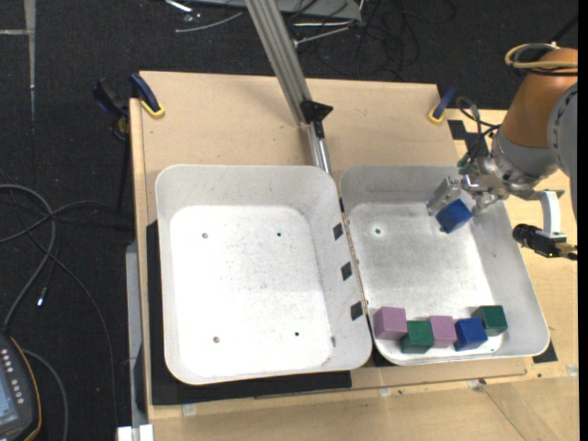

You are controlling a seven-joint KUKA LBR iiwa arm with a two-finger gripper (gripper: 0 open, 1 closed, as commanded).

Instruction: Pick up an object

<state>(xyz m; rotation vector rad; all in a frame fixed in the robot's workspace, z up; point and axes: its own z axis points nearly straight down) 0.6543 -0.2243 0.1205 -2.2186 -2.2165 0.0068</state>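
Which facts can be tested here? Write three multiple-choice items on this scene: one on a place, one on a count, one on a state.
1. Where do the resting blocks lie?
A. Along the near edge of the right bin
B. In the middle of the left bin
C. On the bench outside both bins

2. How many blocks rest on the right bin's floor?
A. Two
B. Five
C. Eight

3. What is the state of the blue block at the gripper?
A. Lying flat among the other blocks
B. Lifted, tilted, between the fingers
C. Resting in the left bin

Answers:
1. A: the row sits at the near edge of the right bin.
2. B: two purple, two green, one blue; the row starts at the purple block.
3. B: the blue block sits tilted at the gripper, above the bin floor.
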